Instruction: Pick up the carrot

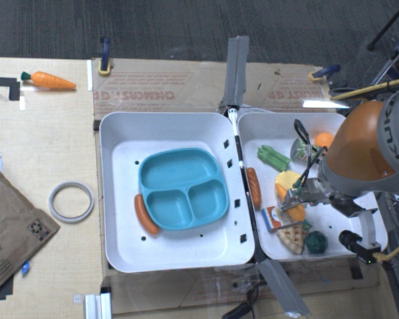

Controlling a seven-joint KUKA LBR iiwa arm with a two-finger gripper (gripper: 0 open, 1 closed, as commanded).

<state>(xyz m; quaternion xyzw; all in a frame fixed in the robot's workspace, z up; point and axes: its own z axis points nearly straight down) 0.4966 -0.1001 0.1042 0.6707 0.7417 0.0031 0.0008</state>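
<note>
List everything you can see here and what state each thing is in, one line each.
gripper: low in the right bin, over the yellow and orange pieces.
carrot: lying flat on the bench, far left, outside both bins.
blue tray: flat in the left bin, right way up.
sausage: lying beside the tray's left edge.
second sausage: lying along the right bin's left wall.
tape ring: flat on the bench.

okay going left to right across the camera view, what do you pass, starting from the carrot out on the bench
carrot → tape ring → sausage in the left bin → blue divided tray → second sausage by the divider → green beans in the right bin → gripper
</note>
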